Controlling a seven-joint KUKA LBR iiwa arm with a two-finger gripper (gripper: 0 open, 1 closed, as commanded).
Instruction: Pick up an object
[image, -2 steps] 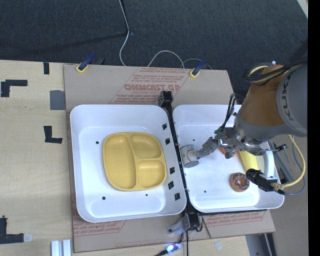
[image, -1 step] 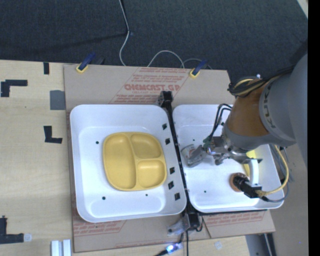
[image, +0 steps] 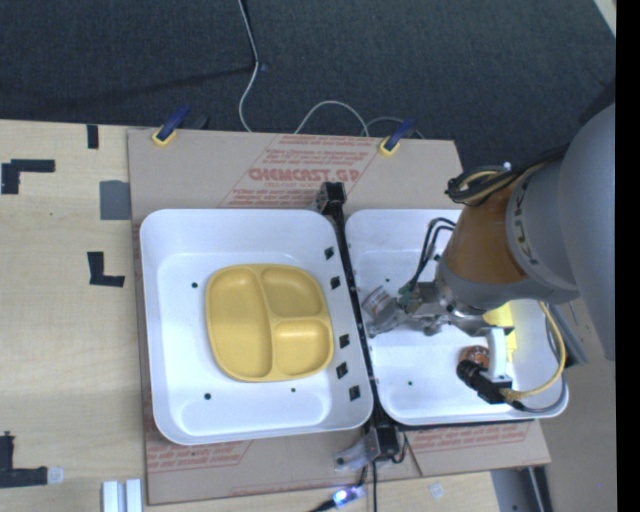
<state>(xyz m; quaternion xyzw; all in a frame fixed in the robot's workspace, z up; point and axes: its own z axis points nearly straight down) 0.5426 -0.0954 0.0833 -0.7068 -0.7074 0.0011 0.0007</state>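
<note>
One plate (image: 268, 323), left bin (image: 170, 250); gripper (image: 378, 308) in right bin (image: 400, 400).
Finger state: cannot tell. Plate lies left of fingers, past the divider, well apart. Judged light, stiff, slick plastic; pinch at raised rim or a compartment ridge.
</note>
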